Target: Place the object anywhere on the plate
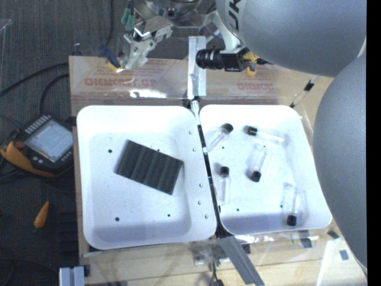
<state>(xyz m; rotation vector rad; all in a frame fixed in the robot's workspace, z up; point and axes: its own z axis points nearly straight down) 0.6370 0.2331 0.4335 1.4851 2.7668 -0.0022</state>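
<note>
Up at the top of the frame, left of the middle, the gripper [132,57] hung above the back edge of the bench. Its 2 fingers [141,47] pointed down and left. Whether they were apart or together could not be told, because the tips were small and blurred against the brown board [137,79] behind the bins. Nothing could be seen between them. The big grey arm [292,22] filled the top right and ran down the right side.

Below the gripper sat the left bin [89,219]. A dark ribbed plate [149,166] lay flat in its middle, turned a little so its long side slanted down to the right.

Just beside it was the right bin [300,130]. 5 clear vials with black caps lay on its floor, well apart from the plate. 1 vial [220,134] lay near the top left of that bin, 1 [265,135] near the top middle, 1 [223,180] by the left wall, 1 [256,163] in the middle, and 1 [290,205] at the lower right.

Left of the bench, a hand controller [41,145] with a screen rested on the dark floor.
</note>
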